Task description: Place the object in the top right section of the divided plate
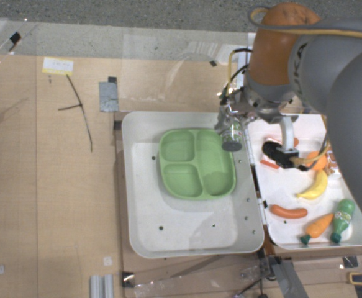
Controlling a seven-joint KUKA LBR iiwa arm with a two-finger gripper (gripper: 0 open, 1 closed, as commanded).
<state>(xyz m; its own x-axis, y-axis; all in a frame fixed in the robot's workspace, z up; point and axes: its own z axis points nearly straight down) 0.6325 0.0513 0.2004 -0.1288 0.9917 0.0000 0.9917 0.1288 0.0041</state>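
Observation:
A green divided plate (196, 163) lies in the left white bin (168, 228), toward its far right part. My gripper (231, 135) hangs over the plate's far right rim, close to the wall between the two bins. A small grey rounded piece (231, 145) shows at the gripper's lower end, just above the plate's right section; I cannot tell whether it is a held thing or part of the gripper.
The right bin (280, 231) holds a yellow banana (314, 185), a reddish sausage (288, 212), a carrot (317, 226), a green bottle (342, 219) and small orange and red pieces (269, 163). The grey arm (342, 73) covers the right bin's far side.

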